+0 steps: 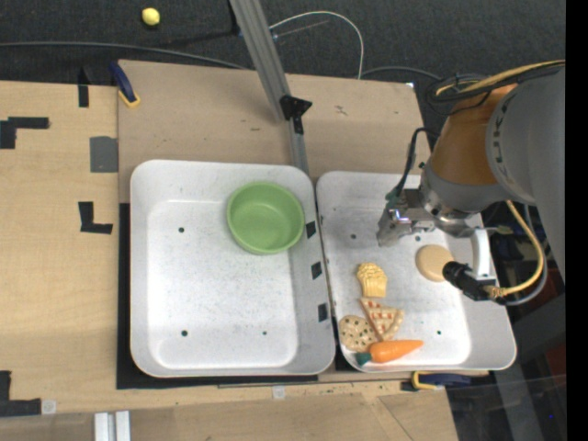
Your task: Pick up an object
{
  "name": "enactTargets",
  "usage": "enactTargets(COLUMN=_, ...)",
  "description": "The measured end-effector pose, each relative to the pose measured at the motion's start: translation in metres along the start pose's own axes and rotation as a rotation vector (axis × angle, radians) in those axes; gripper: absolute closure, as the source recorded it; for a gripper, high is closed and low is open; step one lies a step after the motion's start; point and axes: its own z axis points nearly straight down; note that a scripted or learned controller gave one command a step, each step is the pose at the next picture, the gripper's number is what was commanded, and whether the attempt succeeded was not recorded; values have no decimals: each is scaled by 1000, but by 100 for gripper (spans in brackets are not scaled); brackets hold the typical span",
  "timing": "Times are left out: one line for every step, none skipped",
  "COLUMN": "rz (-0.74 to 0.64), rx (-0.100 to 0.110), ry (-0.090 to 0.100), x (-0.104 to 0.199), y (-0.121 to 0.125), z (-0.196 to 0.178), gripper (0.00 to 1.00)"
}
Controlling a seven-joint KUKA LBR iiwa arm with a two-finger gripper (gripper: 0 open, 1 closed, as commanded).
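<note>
My gripper [397, 229] hangs over the right bin [349, 200], above its middle, with nothing visible between its fingers. A pale tan bun-like piece [429, 263] lies just right and below it. Below the gripper rests a small yellow waffle-like piece [371, 279]. Near the bin's front edge are a round cookie [353, 331], a pizza slice [383, 321] and an orange carrot [397, 349]. A green bowl [265, 217] stands in the left bin [184, 292], at its back right.
A grey metal pole [266, 58] slants down to the divide between the bins. A yellow ball [151, 16] lies on the dark floor at the far back. Black tape marks [90, 217] dot the wooden bench to the left.
</note>
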Motion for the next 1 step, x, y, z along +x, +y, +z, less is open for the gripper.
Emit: enactTargets(rz=0, rx=-1, ry=-1, x=-8, y=7, z=-56, gripper=100)
